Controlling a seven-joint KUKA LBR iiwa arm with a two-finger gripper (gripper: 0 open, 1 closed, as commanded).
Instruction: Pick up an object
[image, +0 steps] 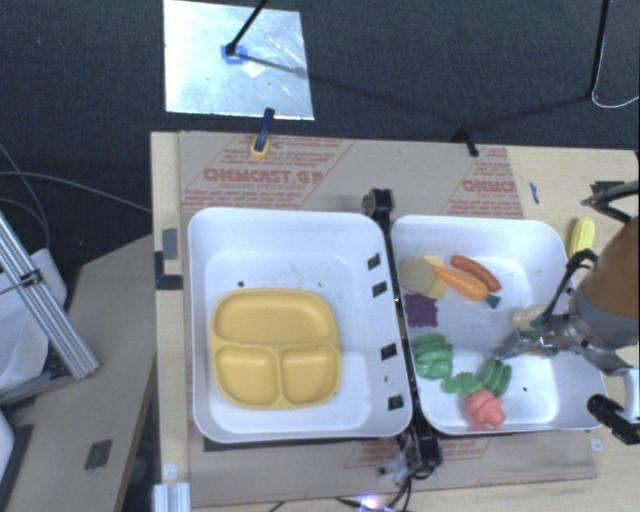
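Note:
The right bin (470, 222) holds several toy foods. An orange carrot (460, 283) and a red sausage (474, 270) lie at its back, beside a cream piece (415, 272) and purple grapes (421, 311). Green pieces (432, 355) sit at the front left, with a pink-red piece (483, 409) near the front wall. My gripper (503, 350) reaches in low from the right. Its tip sits just above a dark green piece (494, 376), and a pale item (524, 318) lies just behind it. Nothing is visibly held.
The left bin (290, 218) holds a yellow divided plate (276, 347). A yellow corn cob (581, 238) lies outside the right bin's far right corner. The grey arm with its orange band (610, 290) covers the right bin's right wall.

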